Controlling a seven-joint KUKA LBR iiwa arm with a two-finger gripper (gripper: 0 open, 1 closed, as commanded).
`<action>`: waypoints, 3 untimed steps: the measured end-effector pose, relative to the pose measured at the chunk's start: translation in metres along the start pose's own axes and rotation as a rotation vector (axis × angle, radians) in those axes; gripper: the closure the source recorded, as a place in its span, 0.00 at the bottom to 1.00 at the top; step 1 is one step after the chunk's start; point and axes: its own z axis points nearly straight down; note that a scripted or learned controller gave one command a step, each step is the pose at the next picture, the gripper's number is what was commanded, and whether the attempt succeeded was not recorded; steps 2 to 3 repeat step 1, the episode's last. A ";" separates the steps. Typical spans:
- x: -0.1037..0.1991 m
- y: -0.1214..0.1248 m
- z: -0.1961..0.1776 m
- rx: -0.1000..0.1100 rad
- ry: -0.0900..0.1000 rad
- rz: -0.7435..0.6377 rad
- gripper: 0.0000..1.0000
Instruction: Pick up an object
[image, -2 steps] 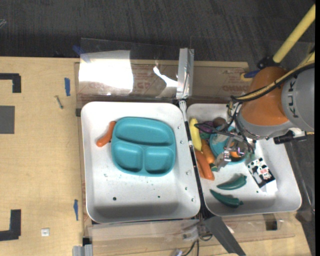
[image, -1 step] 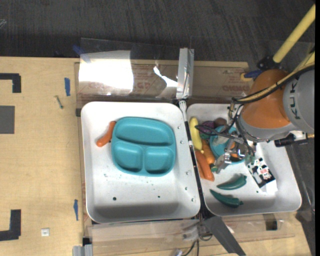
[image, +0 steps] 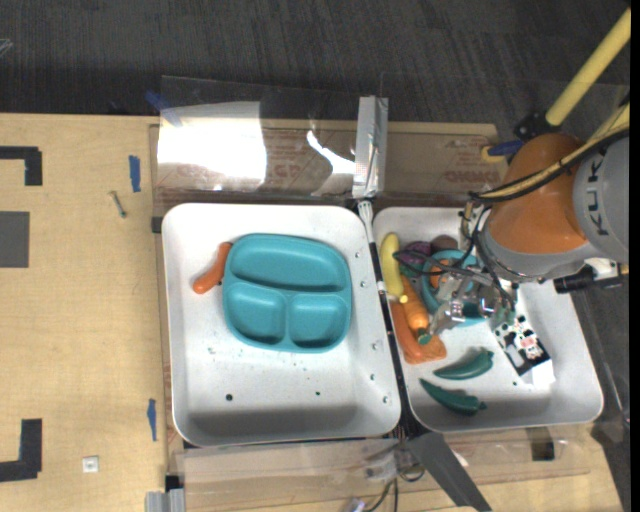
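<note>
1. Nearest the viewer, in the right bin (image: 570, 400), two dark teal pods (image: 455, 385) lie low in the tray, one above the other, both slanting roughly left to right.
2. Just beyond them, a carrot (image: 412, 325) lies against the bin's left wall, long axis running up and down the view, tilted slightly, with a yellow banana (image: 391, 262) end to end above it.
3. Beside the carrot, the gripper (image: 447, 315) hangs low amid a clutter of small toys; a black-and-white printed card (image: 520, 343) lies to its right. Whether the fingers are open or closed cannot be told, and the carrot sits just left of them.
4. Farther left, the left bin (image: 200, 380) holds a teal divided plate (image: 285, 290) with an orange sausage-shaped toy (image: 210, 270) touching its left edge.
5. Farthest, the grey arm with its orange band (image: 535, 205) enters from the right.
</note>
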 end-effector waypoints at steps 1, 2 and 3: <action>-0.008 0.024 -0.142 -0.002 -0.012 -0.113 1.00; -0.008 0.024 -0.142 -0.002 -0.012 -0.113 1.00; -0.008 0.024 -0.142 -0.002 -0.012 -0.113 1.00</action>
